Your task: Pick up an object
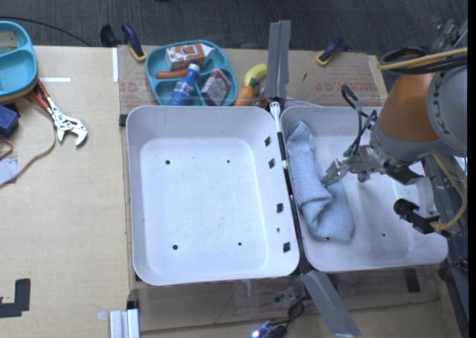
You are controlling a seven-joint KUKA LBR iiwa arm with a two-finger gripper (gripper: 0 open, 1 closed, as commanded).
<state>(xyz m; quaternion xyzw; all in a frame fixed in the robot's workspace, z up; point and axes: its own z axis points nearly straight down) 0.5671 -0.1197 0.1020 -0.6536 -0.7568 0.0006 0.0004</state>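
A pale blue-grey cloth [316,184] lies crumpled along the left side of the right bin [387,251], running from near the bin's top edge down to its lower middle. My gripper [332,173] reaches in from the right and sits at the cloth's right edge, about halfway down it. Its fingertips are low, touching or just above the fabric. The grey arm with its orange band [409,109] rises behind it at the right.
The left bin [149,202] stands beside the right one, with a metal divider [279,68] between them at the back. A blue tray [192,72] with small items sits behind the left bin. A wrench [67,126] lies on the bench at the far left.
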